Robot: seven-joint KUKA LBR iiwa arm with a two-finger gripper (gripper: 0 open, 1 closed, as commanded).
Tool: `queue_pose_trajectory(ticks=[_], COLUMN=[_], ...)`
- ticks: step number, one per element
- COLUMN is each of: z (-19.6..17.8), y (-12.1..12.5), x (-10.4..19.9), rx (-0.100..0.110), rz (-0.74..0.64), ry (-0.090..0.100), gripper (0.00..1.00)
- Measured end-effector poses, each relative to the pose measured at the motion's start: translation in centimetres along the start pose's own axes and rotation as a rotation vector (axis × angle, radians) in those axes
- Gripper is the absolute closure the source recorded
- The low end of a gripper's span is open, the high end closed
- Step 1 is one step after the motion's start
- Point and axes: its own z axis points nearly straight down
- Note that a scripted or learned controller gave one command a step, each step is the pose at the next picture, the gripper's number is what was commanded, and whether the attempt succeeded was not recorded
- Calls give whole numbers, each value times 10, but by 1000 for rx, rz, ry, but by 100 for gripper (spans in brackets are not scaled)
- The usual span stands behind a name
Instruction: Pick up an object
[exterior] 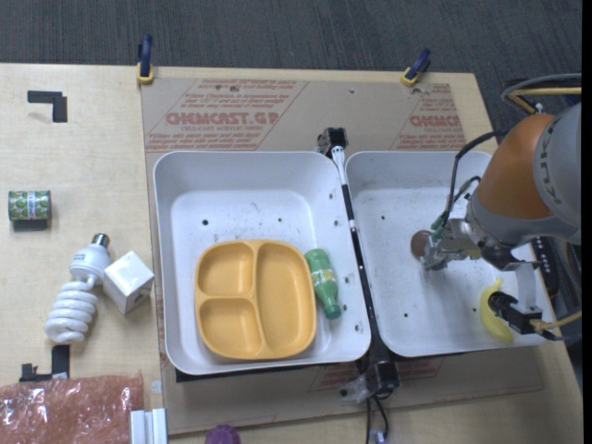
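My gripper [433, 255] is low in the right bin [398, 322], near its middle, with the grey arm and its orange band reaching in from the right. A small brown round thing [422, 242] lies right at the gripper's left side, touching or nearly touching it; I cannot tell whether it is held. In the left bin [176, 202], a yellow three-part plate [254, 299] rests on the floor. A green bottle [323, 282] lies along the plate's right edge.
The divider between the two bins [350, 220] runs just left of the gripper. On the bench to the left lie a white spiral bulb [76, 299], a white cube [129, 281], a green can [29, 207] and a pink textured pad [69, 410].
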Motion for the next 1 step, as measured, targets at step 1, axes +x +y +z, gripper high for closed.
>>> queue_pose_trajectory(ticks=[1], z=[0], y=[0], x=[0], rx=[0], rz=[0], ry=[0], gripper=[0])
